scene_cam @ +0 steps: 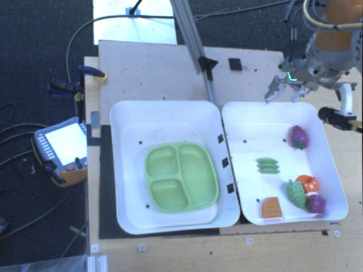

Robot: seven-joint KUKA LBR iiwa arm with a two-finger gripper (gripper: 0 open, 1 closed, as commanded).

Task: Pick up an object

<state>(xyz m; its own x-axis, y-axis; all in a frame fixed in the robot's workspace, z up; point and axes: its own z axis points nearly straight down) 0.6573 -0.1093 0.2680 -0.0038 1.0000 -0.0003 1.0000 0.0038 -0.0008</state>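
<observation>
My gripper (285, 93) hangs over the far rim of the right bin (249, 123), its two fingers spread open with nothing between them. In that bin lie a purple fruit (299, 136) near the right wall and a green pea pod (268, 165) in the middle. At the near right sits a cluster of a red tomato (308, 182), a green leafy vegetable (295, 194) and a second purple piece (316, 204). An orange cracker (271, 207) lies at the near edge. The purple fruit is the closest thing, below and right of the gripper.
The left bin (127, 152) holds a green divided plate (182, 176). A slanted metal pole (190, 30) crosses the board behind the bins. A teach pendant (62, 151) lies on the floor to the left.
</observation>
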